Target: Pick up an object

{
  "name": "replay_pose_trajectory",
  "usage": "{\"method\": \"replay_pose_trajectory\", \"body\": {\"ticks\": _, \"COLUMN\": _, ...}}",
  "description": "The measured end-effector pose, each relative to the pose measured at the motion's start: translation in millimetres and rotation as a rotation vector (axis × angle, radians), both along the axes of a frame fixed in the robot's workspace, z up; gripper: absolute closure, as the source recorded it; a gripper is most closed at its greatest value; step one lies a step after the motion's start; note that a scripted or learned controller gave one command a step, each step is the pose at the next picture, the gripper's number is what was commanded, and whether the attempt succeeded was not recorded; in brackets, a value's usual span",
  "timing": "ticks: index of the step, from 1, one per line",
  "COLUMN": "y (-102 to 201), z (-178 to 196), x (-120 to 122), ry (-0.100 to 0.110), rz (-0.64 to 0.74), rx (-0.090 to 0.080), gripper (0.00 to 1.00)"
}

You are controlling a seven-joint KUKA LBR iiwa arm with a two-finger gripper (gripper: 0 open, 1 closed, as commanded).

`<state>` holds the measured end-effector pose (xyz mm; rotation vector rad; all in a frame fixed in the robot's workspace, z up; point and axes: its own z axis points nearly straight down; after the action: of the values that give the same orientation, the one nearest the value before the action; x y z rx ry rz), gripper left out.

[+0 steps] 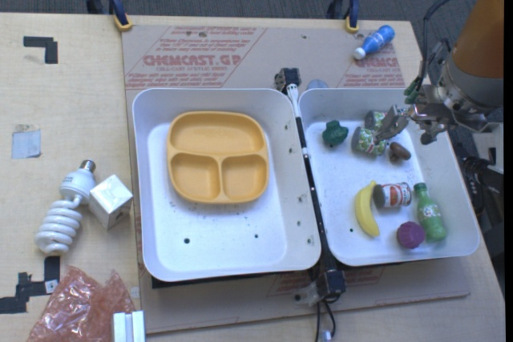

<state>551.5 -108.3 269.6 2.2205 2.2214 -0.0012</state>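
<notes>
Objects in right bin, placed from the gripper (394,126). Patterned green-grey wad (369,138): just left of the fingertips. Brown lump (399,152): just below. Dark green toy (335,134): farther left. Banana (367,210), small can (393,195) on its side, green bottle (430,213) lying, purple ball (410,235): well below, clustered.

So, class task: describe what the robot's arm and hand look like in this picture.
The arm shows a broad orange band above a grey wrist section. Thin dark cables loop beside it. The hand is small, metallic grey, with slim fingers and dark fittings.
</notes>
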Motion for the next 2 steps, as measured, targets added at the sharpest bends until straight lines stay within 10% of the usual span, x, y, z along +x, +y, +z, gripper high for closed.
{"method": "replay_pose_trajectory", "body": {"ticks": 1, "y": -51.4, "z": -113.7, "x": -30.6, "ry": 0.0, "rz": -0.001, "rx": 0.001, "gripper": 0.0}}
{"method": "replay_pose_trajectory", "body": {"ticks": 2, "y": -8.6, "z": -177.3, "x": -73.9, "ry": 0.0, "rz": -0.002, "rx": 0.001, "gripper": 0.0}}
